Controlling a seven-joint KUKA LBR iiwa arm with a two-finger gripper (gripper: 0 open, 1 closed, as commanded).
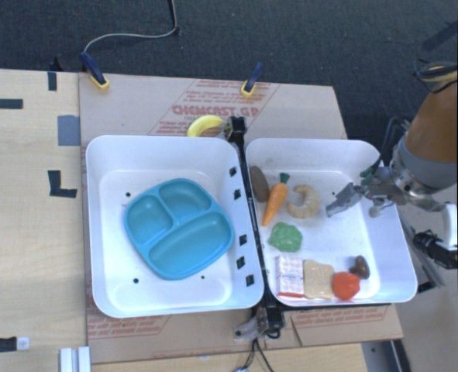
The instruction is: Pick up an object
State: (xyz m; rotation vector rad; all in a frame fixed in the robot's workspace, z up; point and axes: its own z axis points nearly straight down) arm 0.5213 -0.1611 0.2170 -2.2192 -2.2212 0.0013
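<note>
Toy foods, a carrot [275, 201] and bagel [304, 201] among them, lie near the empty, open gripper [351, 198].

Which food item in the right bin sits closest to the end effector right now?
The pale ring-shaped pastry, just left of the end effector. The carrot and green piece lie farther off.

Two white bins [108, 161] — the left holds one blue plate [179, 227]. The right holds one carrot [275, 201], one ring-shaped pastry [304, 201], one green lump [286, 237], one tomato [346, 286] — and one red-and-white packet [289, 276].
</note>
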